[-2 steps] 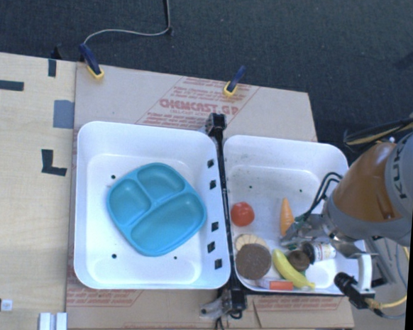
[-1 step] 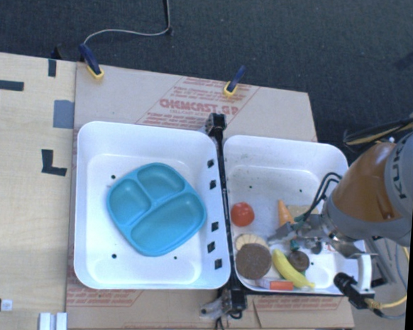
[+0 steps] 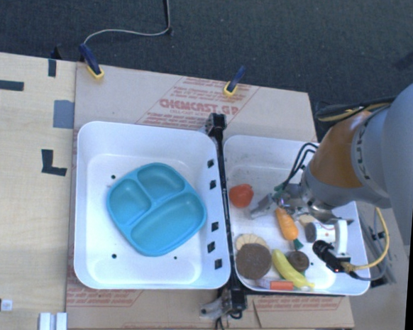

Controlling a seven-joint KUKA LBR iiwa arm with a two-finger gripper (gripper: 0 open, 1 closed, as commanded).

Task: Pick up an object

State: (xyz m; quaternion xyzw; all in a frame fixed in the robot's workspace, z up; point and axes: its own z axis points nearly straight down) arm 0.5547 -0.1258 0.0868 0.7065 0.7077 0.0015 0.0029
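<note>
Landmark: the black divider [image 3: 217, 197] running between the two white bins.

Left bin [image 3: 91, 187], on the divider's far side from the arm: holds one blue sectioned plate [image 3: 157, 208], three compartments, lying flat near the bin's middle, well apart from the divider.

Right bin [image 3: 264, 154], on the arm's side of the divider: holds all the small items. A red-orange round fruit [image 3: 241, 194] sits just beside the divider. Further from the divider, an orange carrot-like piece [image 3: 286, 223] lies at a slant. Toward the near edge, a tan disc [image 3: 249, 241] with a dark brown round piece [image 3: 254, 260] overlapping it, both close to the divider. A yellow banana [image 3: 290, 269] lies beyond them, with a smaller brown round piece [image 3: 299, 260] touching it and a thin red stick [image 3: 280, 285] along the bin's near wall.

Arm [image 3: 349, 161]: grey with orange band, reaches into the right bin. The hand [image 3: 264, 206] is low, between the red fruit and the carrot piece. Fingers look spread apart, nothing clamped between them.
</note>
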